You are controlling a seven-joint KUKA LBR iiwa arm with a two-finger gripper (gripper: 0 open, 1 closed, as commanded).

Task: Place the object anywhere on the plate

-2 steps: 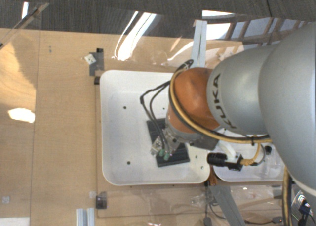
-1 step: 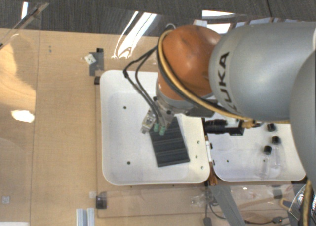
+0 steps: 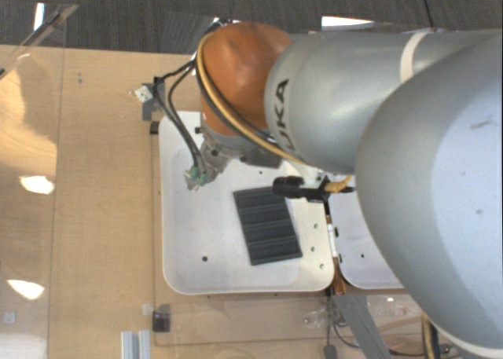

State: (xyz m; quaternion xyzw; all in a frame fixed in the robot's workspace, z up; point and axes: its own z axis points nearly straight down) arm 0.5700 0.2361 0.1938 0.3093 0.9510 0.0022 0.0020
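A dark grey ribbed rectangular plate [image 3: 267, 226] lies flat in the left white bin [image 3: 189, 247], right of its middle and slightly turned. The arm's orange band and grey wrist hang over the far part of this bin. Below the wrist, the gripper [image 3: 212, 159] points down at the bin floor just up and left of the plate. The wrist body hides most of it from this angle. A small green cable connector [image 3: 194, 177] hangs at its left side.
A black cable [image 3: 177, 118] loops from the wrist over the bin's far left corner. The big grey arm links cover most of the right bin [image 3: 365, 263]. Wooden bench [image 3: 86, 192] lies to the left, and small brackets [image 3: 160, 320] sit near the front edge.
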